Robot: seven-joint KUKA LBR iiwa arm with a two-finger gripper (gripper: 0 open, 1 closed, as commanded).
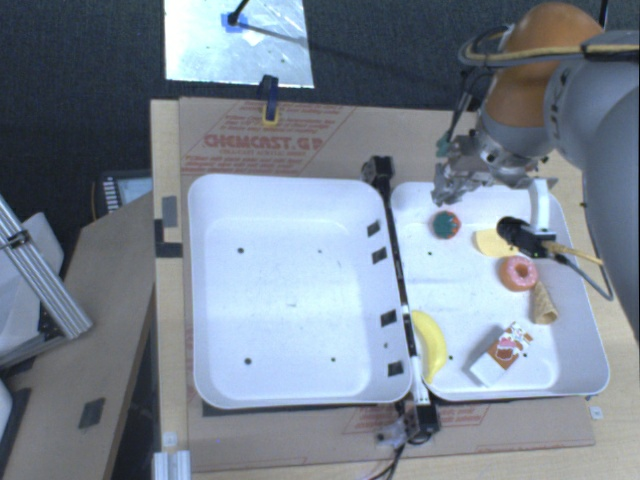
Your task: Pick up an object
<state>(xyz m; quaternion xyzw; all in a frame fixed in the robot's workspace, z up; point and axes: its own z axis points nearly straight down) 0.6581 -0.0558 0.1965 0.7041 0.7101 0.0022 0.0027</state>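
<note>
My gripper (447, 196) hangs over the far part of the right bin (575, 368), just above a small green and red ball (446, 225). The ball rests on the bin floor right below the fingertips, and I see nothing held between them. Further right lie a flat yellow piece (488, 242), a pink donut (518, 273) and a tan cone (543, 306). A yellow banana (431, 342) lies along the bin's left wall near the front. A small white box with a red picture (503, 352) sits at the front.
The left bin (290, 288) stands beside the right one, joined by a black divider (392, 268). Cardboard (270, 138) lies under both bins. A shiny metal sheet (238, 28) lies beyond the bench.
</note>
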